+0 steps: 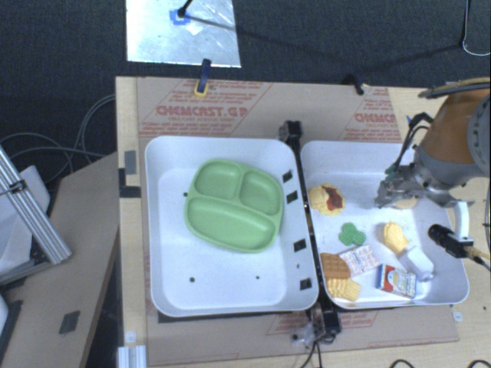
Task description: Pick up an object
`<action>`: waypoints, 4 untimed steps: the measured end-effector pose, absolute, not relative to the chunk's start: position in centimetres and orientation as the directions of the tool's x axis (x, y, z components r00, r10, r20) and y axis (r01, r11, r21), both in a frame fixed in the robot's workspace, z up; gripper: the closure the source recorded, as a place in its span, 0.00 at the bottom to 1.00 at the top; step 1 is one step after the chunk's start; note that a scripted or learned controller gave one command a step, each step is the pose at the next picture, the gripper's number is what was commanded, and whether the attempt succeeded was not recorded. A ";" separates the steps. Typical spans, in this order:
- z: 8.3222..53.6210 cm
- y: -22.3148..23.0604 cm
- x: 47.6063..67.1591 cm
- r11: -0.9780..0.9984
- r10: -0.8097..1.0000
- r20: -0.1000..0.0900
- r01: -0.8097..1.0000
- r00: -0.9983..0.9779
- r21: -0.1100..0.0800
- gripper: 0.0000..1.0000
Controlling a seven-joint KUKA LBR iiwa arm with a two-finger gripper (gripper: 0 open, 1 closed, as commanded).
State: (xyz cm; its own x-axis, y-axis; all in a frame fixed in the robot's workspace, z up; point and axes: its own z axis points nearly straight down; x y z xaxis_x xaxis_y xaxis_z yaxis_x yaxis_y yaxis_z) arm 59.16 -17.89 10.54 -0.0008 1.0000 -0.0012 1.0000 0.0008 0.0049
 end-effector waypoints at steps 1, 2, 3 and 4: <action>15.1 -17.6 59.9 0.004 1.000 -0.002 1.000 -0.004 0.007 1.00; 20.5 -16.6 59.9 0.006 1.000 -0.001 1.000 -0.006 0.007 1.00; 22.6 -16.6 60.1 0.006 1.000 -0.001 1.000 -0.006 0.005 1.00; 21.7 -11.7 59.8 0.009 1.000 0.002 1.000 -0.009 0.001 1.00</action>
